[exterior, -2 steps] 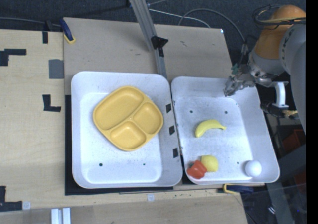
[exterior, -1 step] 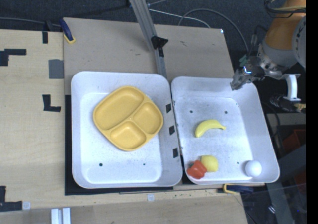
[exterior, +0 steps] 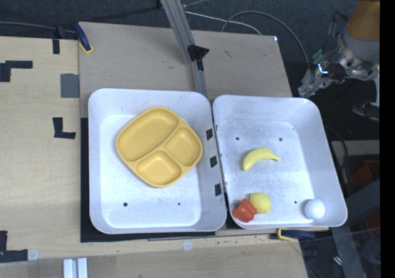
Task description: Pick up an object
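Observation:
The right bin (exterior: 308, 124) holds a yellow banana (exterior: 259, 158) near its middle. A yellow lemon-like fruit (exterior: 261, 202) and a red fruit (exterior: 245, 211) touch each other at its front edge, and a white ball (exterior: 315, 209) lies in its front right corner. A yellow divided plate (exterior: 159, 146) lies in the left bin (exterior: 105, 203). My gripper (exterior: 313, 81) hangs beyond the right bin's far right corner, outside the bin and apart from every object. The grey arm with its orange band (exterior: 364, 18) rises behind it.
A slanted grey metal bar (exterior: 179, 18) runs from the top of the view down to the gap between the bins. Cables (exterior: 259, 21) cross the bench behind the right bin. Black tape marks and a grey patch lie on the wooden surface at the left.

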{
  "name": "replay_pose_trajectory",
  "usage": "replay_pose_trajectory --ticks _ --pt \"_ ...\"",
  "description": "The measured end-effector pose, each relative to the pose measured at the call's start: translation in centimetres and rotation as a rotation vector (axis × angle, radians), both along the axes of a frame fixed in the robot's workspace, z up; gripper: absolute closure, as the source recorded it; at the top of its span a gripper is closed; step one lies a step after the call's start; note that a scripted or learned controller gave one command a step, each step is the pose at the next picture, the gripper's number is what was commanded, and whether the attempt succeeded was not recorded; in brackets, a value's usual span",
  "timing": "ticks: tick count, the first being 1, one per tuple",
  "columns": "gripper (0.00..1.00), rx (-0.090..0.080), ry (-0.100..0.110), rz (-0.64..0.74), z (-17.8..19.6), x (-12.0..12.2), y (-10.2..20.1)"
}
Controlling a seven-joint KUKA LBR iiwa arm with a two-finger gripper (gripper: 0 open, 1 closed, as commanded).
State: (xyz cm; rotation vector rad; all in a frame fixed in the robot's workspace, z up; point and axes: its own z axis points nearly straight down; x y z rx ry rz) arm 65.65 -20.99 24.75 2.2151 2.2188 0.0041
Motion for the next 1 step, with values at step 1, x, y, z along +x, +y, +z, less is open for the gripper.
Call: replay_pose_trajectory --ticks 1 --pt "1.00 0.002 0.004 0.000 2.03 0.07 0.05"
